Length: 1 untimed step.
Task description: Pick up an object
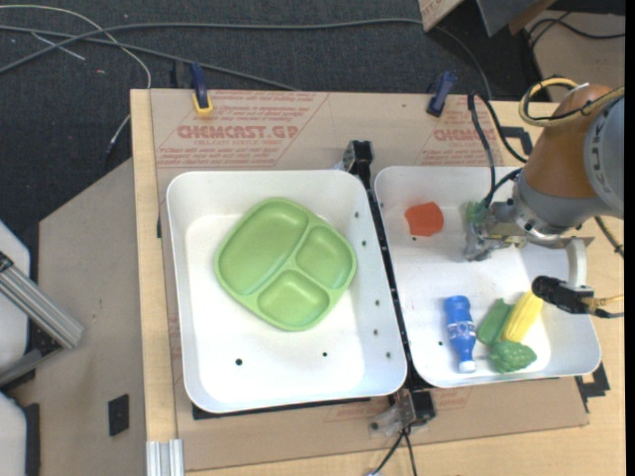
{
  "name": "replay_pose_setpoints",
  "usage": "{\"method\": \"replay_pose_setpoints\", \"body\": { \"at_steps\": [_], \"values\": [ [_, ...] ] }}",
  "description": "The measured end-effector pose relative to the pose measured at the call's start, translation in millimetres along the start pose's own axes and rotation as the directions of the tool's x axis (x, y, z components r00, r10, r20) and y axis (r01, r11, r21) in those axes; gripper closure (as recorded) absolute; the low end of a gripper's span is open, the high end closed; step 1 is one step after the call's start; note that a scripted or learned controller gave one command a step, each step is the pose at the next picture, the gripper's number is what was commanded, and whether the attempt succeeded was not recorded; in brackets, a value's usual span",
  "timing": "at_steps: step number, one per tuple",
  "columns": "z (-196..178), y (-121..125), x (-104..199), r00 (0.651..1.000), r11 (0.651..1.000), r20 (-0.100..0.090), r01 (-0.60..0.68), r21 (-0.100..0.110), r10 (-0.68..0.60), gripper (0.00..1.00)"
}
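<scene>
- Nearest, along the right bin's (585,350) near edge, lie a green broccoli piece (513,355) and a blue bottle (458,333), the bottle to the left and apart from it.
- Just behind the broccoli lies a corn cob (523,315), yellow with a green husk at its left side, tilted and touching the broccoli.
- In the left bin (198,365), a green plate (286,263) with three compartments lies flat near the middle (nothing rests on it).
- Farther back in the right bin, the jaws hang low over the white floor at the end of the arm (561,167), well apart from the bottle and corn.
- I cannot tell whether the jaws are open or closed, and nothing is seen held between them.
- A red block (425,219) lies to the left of the jaws, near but not touching.
- A small green thing (475,211) sits just beside the jaws on their far left; what it is I cannot tell.
- Farthest, two blue clamps (201,98) sit on the cardboard worktop's (288,127) far edge.
</scene>
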<state>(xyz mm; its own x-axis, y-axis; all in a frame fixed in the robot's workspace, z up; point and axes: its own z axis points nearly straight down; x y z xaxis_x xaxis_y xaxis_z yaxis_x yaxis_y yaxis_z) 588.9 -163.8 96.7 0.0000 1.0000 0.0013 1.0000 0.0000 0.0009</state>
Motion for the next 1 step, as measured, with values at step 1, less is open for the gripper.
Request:
{"method": "replay_pose_setpoints", "body": {
  "at_steps": [1],
  "values": [
    [-45.4,-3.9,-1.9,1.000,1.000,0.003,-0.001,-0.005,0.001,1.00]
  ]
}}
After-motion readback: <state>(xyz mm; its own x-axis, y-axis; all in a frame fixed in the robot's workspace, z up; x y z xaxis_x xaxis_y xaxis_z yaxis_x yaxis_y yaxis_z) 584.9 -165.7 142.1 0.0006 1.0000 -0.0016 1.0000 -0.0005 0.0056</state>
